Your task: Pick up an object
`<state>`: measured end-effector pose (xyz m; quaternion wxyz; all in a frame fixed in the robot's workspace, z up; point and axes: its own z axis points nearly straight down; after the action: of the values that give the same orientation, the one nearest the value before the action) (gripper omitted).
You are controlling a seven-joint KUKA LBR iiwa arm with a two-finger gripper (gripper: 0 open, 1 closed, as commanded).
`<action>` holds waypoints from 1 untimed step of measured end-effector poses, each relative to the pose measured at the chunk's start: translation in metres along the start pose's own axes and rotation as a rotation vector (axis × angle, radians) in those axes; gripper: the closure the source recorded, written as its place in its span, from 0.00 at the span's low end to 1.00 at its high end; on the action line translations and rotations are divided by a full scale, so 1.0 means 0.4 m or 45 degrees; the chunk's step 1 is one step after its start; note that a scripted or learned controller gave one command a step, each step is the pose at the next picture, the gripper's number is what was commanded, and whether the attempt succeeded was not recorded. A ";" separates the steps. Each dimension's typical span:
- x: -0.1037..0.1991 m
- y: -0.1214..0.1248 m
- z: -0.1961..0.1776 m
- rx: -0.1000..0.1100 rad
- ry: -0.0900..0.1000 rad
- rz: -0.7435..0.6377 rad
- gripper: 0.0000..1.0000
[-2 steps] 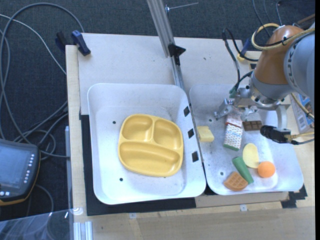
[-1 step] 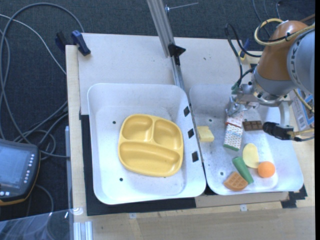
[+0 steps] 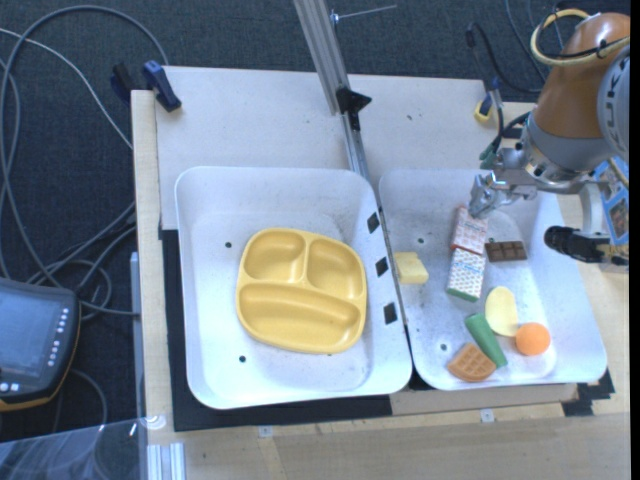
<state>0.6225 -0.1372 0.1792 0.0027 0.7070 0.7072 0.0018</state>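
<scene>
The fingers' spacing on the metal gripper [image 3: 484,200] cannot be told. Just below it lies a flat rectangular printed carton [image 3: 467,234], its long axis running away from the gripper.

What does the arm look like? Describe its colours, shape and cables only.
The arm is rounded and bulky, grey metal with a glossy orange band above the wrist. A pale yellowish cable loops over its top. Its gripper is small, grey and metallic.
</scene>
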 end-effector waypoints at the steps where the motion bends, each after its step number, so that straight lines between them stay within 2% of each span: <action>1: -0.017 0.024 -0.133 -0.002 -0.001 -0.001 1.00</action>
<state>0.6318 -0.1441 0.2324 0.0035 0.7067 0.7075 0.0021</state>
